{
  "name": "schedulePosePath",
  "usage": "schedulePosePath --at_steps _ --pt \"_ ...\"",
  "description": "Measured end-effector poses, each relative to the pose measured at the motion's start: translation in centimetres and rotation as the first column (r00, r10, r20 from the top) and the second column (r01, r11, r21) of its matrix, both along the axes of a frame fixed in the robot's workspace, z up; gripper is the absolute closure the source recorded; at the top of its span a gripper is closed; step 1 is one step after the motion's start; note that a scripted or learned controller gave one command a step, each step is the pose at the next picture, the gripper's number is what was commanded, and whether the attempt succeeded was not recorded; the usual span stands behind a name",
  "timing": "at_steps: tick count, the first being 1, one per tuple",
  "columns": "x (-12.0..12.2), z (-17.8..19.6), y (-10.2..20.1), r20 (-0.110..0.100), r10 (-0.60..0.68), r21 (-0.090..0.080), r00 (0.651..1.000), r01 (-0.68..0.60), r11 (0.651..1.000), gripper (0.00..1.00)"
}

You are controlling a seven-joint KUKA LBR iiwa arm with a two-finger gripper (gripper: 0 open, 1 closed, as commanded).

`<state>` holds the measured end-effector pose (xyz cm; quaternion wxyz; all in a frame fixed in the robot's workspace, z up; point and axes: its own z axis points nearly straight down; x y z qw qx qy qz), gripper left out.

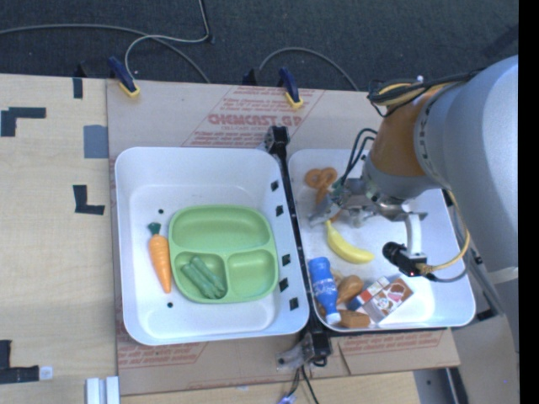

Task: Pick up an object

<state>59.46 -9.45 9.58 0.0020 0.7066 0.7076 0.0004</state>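
My gripper [330, 206] is low in the left part of the right bin [455, 305], reaching in from the right under the orange wrist band. It hangs just above a yellow banana [347, 245] and right below an orange pretzel-like piece [320, 179], very close to both. A blue bottle [321, 283] lies toward the front of the same bin. Beside the bottle are brown bread-like pieces [349, 291] and a red and white packet [386, 296].
The left bin [139, 171] holds a green divided plate [224, 252] with green beans [203, 276] in one compartment, and an orange carrot [160, 262] lies left of the plate. A black divider [286, 217] runs between the two bins. Cables run across the back.
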Motion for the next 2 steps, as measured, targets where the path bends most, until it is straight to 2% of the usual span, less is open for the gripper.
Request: schedulePosePath --at_steps 1,2 --pt "-1.3 -0.9 -0.7 0.001 0.000 0.001 1.000 0.000 1.000 0.00" --pt "-5.7 -0.9 -1.2 0.002 0.000 0.000 1.000 0.000 1.000 0.00"
